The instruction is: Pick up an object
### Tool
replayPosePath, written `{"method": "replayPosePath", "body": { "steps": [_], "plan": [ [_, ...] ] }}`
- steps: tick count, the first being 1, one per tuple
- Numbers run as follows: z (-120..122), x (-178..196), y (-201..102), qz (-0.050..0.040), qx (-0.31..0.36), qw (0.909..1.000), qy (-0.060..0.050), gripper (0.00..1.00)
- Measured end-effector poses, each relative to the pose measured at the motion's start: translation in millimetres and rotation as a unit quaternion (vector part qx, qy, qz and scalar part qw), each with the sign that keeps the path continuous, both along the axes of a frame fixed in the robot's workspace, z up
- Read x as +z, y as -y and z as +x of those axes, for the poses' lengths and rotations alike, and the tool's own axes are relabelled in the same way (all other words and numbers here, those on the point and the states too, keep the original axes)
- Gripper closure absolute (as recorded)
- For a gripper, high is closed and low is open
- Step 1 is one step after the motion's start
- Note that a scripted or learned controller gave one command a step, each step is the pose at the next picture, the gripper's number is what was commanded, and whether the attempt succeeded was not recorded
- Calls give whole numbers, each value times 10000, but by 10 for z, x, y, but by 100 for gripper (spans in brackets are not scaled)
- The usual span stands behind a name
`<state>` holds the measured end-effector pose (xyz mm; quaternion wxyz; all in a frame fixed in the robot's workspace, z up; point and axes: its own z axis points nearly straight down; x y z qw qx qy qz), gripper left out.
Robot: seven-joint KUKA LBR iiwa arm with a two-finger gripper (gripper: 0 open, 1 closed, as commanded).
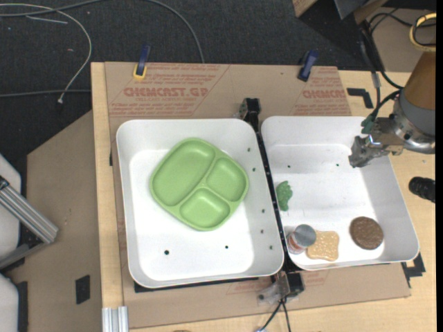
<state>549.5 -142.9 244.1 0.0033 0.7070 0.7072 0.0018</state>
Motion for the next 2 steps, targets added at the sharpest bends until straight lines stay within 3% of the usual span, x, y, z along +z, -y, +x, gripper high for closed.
{"method": "replayPosePath", "body": {
  "steps": [1, 2],
  "plan": [
    [12, 543, 2, 1, 5, 10000, 0, 100],
    [-56, 402, -411, 25, 23, 10000, -50, 100]
  ]
}}
